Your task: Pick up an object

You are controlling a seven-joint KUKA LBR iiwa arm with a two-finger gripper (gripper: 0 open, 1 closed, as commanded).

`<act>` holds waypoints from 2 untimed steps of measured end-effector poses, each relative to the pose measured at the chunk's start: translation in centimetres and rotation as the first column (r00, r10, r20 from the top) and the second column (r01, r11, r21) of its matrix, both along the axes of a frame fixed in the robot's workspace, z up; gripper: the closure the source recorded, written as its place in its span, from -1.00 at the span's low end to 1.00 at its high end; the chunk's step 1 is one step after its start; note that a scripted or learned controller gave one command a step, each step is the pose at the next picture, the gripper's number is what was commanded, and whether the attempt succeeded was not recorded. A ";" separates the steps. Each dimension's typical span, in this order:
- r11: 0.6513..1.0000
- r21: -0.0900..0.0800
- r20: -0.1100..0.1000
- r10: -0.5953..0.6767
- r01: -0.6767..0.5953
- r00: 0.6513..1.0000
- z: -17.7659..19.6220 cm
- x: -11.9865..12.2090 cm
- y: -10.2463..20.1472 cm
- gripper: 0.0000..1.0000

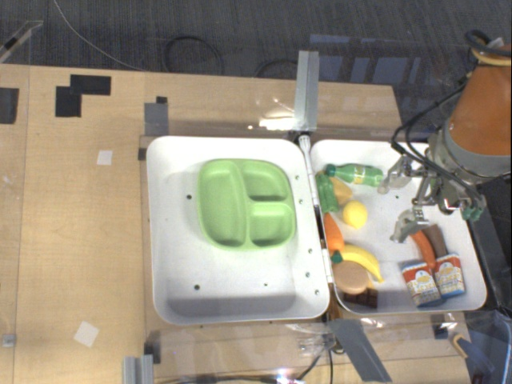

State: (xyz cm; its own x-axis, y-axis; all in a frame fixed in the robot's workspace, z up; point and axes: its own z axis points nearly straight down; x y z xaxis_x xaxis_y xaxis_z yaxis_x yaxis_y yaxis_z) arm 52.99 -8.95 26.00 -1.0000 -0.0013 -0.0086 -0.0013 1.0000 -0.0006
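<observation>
My gripper (400, 203) hangs over the middle of the right bin (478, 294), its two fingers spread apart with only white bin floor between them. One fingertip (392, 179) is near the cap end of a green bottle (352, 174). The other fingertip (403, 229) is just left of a brown sausage-shaped piece (429, 248). A yellow lemon (354, 214) lies to the gripper's left. An orange carrot (333, 230), a banana (362, 261) and a round tan bun (350, 277) lie along the bin's left side. Two small cartons (434, 279) stand at the front right.
The left bin (172, 214) holds a green divided plate (244, 202). A metal post (307, 94) stands behind the wall between the bins. Black cables (412, 130) loop off the arm's wrist above the right bin's back edge.
</observation>
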 end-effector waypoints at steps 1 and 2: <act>0.993 0.003 -0.012 0.117 -0.117 0.993 -14.3 -0.3 -5.2 -1.00; 1.000 -0.005 0.010 0.013 -0.013 1.000 -16.8 -0.7 -2.1 -1.00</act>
